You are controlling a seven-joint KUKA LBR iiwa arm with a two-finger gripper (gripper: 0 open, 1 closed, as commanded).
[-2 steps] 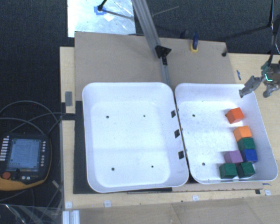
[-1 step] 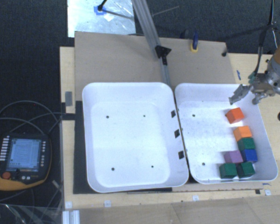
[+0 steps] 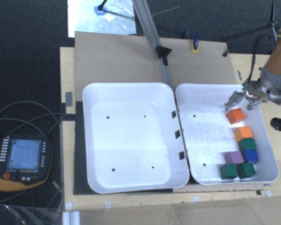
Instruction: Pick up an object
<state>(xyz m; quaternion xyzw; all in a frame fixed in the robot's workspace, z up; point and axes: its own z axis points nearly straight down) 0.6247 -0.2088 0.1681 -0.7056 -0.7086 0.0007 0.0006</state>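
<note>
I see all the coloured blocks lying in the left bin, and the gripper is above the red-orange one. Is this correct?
Not quite: the camera view shows the blocks in the right bin, not the left. The gripper is indeed just above the red-orange block.

To your left, a teach pendant (image 3: 21, 162) with a lit screen and looping cables lies on dark carpet beside the bench (image 3: 126, 62), where a small yellow clamp (image 3: 195, 44) grips the far edge.

Legible text and markings: none.
The pendant (image 3: 21, 162) at the lower left of the frame has a lit screen (image 3: 25, 154), but its contents are too small and blurred to read. The two bins (image 3: 131, 90), the bench (image 3: 117, 55) and the coloured blocks (image 3: 235, 116) bear no readable print.
</note>
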